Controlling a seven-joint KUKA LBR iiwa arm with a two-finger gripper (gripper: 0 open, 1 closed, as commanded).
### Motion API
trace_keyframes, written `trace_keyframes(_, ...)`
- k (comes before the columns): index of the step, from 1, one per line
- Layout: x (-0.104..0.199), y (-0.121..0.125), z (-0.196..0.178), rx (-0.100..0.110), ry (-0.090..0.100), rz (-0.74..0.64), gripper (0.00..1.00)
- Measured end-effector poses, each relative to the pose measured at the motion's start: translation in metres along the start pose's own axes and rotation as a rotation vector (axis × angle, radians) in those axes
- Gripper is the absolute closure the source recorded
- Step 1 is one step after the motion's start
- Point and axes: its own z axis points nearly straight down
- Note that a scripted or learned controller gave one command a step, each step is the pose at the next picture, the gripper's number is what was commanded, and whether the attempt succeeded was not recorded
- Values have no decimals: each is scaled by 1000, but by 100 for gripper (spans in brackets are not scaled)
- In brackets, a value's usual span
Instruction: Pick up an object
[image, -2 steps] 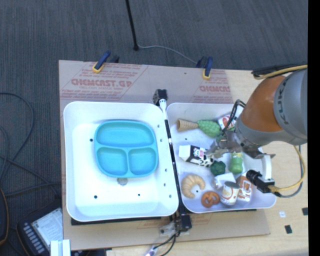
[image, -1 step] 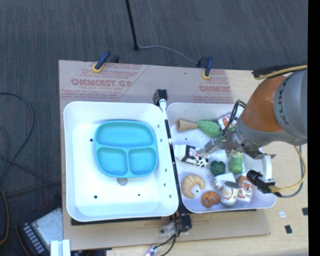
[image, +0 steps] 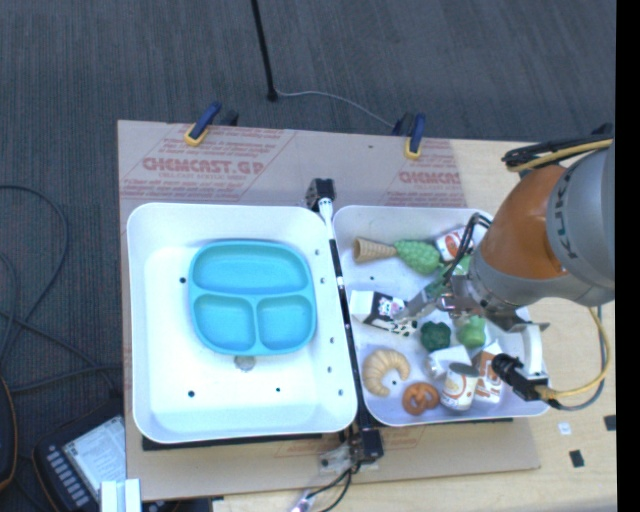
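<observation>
Hand (image: 447, 288): I saw it low in the right bin (image: 352, 330); grip state I could not tell.
Croissant (image: 385, 368): curved, ridged, tan, at the bin's near-left.
Tray (image: 251, 297): smooth blue plastic, three compartments, left bin (image: 145, 300).

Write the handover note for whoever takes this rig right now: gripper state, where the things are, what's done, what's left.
Gripper: low over the middle of the right bin, among the toys; whether it grips anything cannot be made out from this angle.
Right bin: ice cream cone at the top, croissant and pretzel near the front, dark green piece by the wrist, a cow-patterned item in the middle.
Left bin: blue divided plate, with a small grey object at its front edge.
Done: arm is down at the pile.
Left: confirm a grasp, then lift an object out.
</observation>
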Motion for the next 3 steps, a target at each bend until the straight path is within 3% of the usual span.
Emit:
trace_keyframes(1, 2, 3, -12, -5, 4, -2, 100)
trace_keyframes(2, 1, 3, -12, -5, 3, -1, 0)
trace_keyframes(3, 20, -34, 24, 26, 0, -1, 0)
